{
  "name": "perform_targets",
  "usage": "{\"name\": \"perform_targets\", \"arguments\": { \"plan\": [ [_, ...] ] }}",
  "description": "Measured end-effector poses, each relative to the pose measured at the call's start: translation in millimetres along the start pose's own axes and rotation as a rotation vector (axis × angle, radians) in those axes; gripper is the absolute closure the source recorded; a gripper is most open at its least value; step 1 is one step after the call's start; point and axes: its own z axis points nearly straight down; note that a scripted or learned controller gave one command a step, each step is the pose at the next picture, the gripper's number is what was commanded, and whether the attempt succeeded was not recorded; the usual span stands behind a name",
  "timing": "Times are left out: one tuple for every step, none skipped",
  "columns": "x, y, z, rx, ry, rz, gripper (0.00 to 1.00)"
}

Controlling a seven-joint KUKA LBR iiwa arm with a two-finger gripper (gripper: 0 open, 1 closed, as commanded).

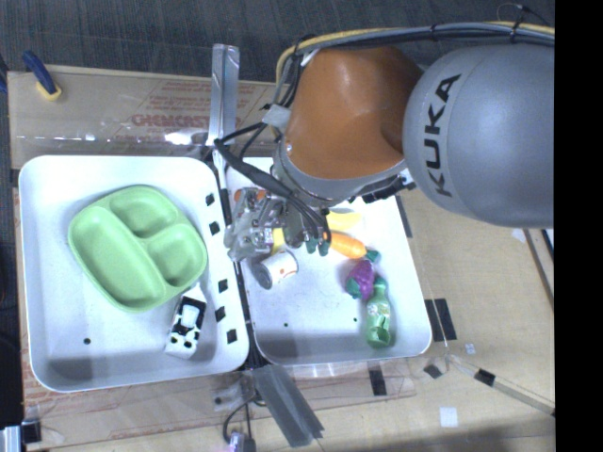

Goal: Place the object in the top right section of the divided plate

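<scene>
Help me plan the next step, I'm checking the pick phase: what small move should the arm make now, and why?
Probably lower the gripper a little onto the small white cup-like piece and close on it. It hovers over the right bin, nothing visibly held, while the green divided plate in the left bin awaits an object.

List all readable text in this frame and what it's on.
"KUKA": black letters on the grey arm housing, running vertically in the camera view.
Red print on the cardboard sheet behind the bins: too blurred to read.
Black and white toy in the left bin: pattern only, no legible text.
</scene>
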Motion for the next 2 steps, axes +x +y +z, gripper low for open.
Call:
{"name": "perform_targets", "arguments": {
  "plan": [
    [27.2,-68.6,-31.3,0.001,-0.002,0.045,1.00],
    [46.9,-32.9,-147.5,0.000,-0.003,0.035,1.00]
  ]
}}
